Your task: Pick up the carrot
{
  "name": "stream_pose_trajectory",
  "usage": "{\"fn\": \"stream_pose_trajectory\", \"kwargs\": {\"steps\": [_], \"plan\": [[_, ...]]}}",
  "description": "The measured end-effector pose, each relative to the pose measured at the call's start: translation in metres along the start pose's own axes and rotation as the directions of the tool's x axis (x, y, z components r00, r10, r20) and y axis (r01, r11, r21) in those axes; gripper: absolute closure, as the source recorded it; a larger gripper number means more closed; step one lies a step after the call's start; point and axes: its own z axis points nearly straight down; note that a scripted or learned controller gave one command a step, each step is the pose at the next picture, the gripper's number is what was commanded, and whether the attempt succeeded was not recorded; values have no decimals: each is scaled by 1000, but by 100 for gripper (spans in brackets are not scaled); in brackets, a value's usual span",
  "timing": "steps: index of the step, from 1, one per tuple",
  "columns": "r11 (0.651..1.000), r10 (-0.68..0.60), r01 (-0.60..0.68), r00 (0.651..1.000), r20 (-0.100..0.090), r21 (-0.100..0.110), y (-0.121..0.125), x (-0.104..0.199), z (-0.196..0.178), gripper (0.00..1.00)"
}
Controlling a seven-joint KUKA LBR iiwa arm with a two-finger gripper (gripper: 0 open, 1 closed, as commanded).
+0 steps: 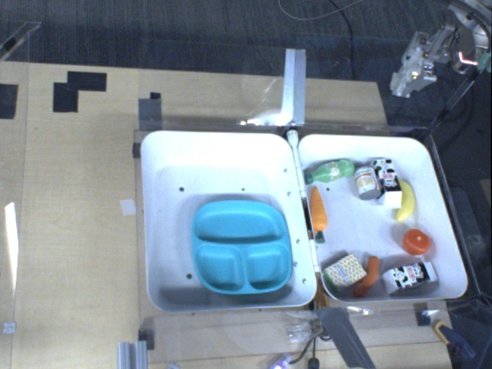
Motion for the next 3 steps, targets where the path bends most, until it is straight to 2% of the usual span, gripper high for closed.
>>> {"fn": "stream_pose_trajectory", "kwargs": {"steps": [1, 2, 3], "plan": [[972, -235, 235, 972, 1, 3, -126, 1, -1, 100], [972, -236, 236, 972, 14, 6, -124, -1, -15, 100], [882, -472, 472, 882, 0, 0, -72, 16, 26, 100]]}}
